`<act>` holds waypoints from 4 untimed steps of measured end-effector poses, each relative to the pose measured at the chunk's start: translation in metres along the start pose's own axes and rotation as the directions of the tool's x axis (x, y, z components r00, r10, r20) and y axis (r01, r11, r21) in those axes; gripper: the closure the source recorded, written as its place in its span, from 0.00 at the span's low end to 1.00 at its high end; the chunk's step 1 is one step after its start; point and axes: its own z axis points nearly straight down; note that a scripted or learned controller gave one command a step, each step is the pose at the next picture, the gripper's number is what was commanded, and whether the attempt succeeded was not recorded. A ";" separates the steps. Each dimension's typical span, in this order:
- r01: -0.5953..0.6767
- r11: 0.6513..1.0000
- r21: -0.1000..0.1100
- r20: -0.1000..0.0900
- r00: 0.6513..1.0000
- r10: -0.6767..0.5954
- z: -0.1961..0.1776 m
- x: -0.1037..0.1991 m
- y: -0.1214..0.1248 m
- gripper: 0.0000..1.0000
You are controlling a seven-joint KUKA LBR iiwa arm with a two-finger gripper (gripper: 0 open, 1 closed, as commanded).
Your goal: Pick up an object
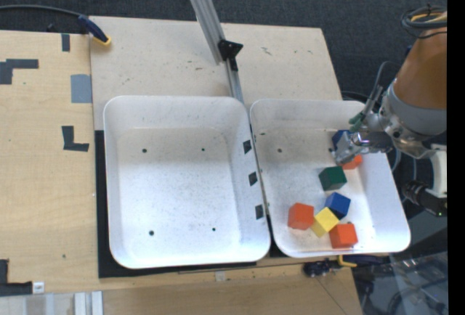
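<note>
My gripper (pixel 347 149) is low over the far right part of the right bin (pixel 290 117), with the orange-banded arm coming in from the right. A small orange block (pixel 354 161) lies right under its tip, partly hidden. A blue piece (pixel 339 138) shows just left of the gripper; whether it is a block or part of the tool is unclear. Nearer the front lie a green block (pixel 333 178), a blue block (pixel 338 203), a yellow block (pixel 326 221), a red-orange block (pixel 301 215) and an orange block (pixel 344 234).
The left bin (pixel 123 125) sits beside the right one, their rims meeting at a divider with black clips (pixel 252 177). A slanted metal rail (pixel 207 9) crosses above the far side. A yellow-tipped cable (pixel 94 30) lies on the bench at far left.
</note>
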 end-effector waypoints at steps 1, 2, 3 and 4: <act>0.004 1.000 0.004 -0.001 1.000 -0.004 0.016 0.046 0.017 1.00; 0.005 1.000 0.003 -0.001 1.000 -0.005 0.031 0.095 0.050 1.00; 0.004 1.000 0.003 -0.001 1.000 -0.004 0.040 0.135 0.069 1.00; 0.004 1.000 0.002 -0.001 1.000 -0.004 0.053 0.178 0.096 1.00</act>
